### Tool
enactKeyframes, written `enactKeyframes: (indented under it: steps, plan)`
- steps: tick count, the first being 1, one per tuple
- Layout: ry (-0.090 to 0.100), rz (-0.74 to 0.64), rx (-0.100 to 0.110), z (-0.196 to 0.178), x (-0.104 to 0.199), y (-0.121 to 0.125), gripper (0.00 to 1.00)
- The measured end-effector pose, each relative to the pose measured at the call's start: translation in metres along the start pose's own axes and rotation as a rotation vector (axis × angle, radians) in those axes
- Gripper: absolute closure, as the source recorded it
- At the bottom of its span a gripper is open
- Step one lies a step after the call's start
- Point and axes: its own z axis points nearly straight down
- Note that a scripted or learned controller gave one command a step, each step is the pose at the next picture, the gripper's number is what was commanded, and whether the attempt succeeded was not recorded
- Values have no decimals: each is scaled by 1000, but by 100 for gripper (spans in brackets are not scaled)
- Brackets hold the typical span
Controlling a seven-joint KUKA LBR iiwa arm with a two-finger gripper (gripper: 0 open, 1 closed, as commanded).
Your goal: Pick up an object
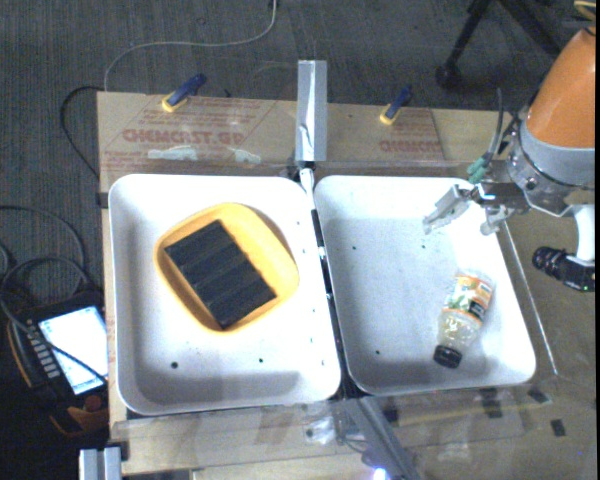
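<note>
Bottle — a small one with a dark cap and a pale label — lay on its side in the right bin, toward the near right corner, cap pointing at the near wall. The hand hung above the far right part of that same bin, its two fingers spread apart with nothing between them, well apart from the bottle. In the left bin sat a yellow dish carrying a dark ribbed block.

By my reading, the step in hand was the approach: the open hand had no hold on anything, and the bottle looked like the likeliest target, being in the bin under the arm (the dish and block were across the divider). The next move would call for carrying the hand toward the near side of the bin until it stood over the bottle's body, turning the wrist so the fingers straddled its narrow width rather than its length, then descending — a round bottle lying flat may roll off if pinched off centre.
</note>
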Motion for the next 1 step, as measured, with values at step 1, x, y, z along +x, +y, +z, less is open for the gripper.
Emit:
enactKeyframes:
  steps: [1]
  plan:
    - [-2,94,0,69,-77,-9,0]
